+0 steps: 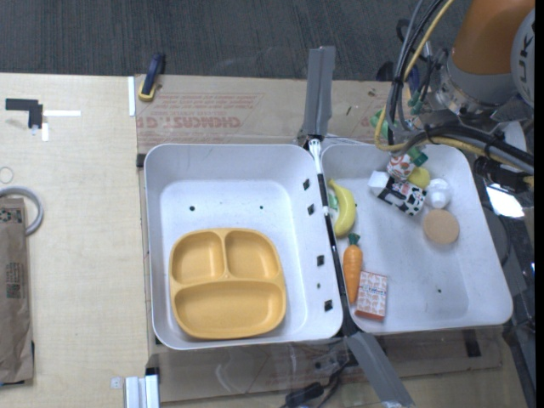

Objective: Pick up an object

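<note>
The right bin (459, 300) holds several small objects. A banana (342, 206) lies along its left wall, with a carrot (352, 266) and a small orange-and-white box (371, 296) below it. Farther right sit a tan round disc (441, 227), a white ball (438, 195), a yellow piece (419, 177) and a black-and-white spotted item (413, 199). My gripper (398, 177) hangs low over the bin's back part, right at the spotted item and a white block (378, 180). The arm's wrist and cables hide its tip.
The left bin (170, 177) carries a yellow divided plate (228, 283). A grey post (320, 92) stands behind the seam between the bins. The orange-banded arm (497, 24) and its cables fill the upper right. A brown bag (13, 287) lies at the far left.
</note>
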Controlling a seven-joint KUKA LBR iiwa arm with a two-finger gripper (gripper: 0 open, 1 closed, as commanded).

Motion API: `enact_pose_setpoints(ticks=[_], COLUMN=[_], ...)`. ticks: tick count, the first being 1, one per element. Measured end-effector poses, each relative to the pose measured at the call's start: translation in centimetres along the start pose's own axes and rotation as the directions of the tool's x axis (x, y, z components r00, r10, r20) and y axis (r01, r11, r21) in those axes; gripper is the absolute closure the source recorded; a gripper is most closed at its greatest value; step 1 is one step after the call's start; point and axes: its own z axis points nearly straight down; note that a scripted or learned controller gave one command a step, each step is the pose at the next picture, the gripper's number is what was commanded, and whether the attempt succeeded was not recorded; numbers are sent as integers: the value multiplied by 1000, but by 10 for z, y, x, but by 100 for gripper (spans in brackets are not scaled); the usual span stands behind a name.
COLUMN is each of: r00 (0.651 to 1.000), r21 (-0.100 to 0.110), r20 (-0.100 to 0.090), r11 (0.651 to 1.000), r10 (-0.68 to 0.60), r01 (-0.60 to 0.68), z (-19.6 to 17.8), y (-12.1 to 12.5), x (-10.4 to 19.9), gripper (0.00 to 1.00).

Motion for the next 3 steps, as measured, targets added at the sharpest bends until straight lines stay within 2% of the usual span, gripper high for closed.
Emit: enact_pose_setpoints(ticks=[1, 2, 3], r00=[891, 747, 467], r21=[-1, -3, -3], r20=[-1, 1, 2], r11=[891, 747, 467], r10=[-454, -665, -884], r01=[454, 665, 884], z=[-21, -39, -38], y=[-68, -62, -64], x=[-34, -8, 4], gripper=[100, 100, 100])
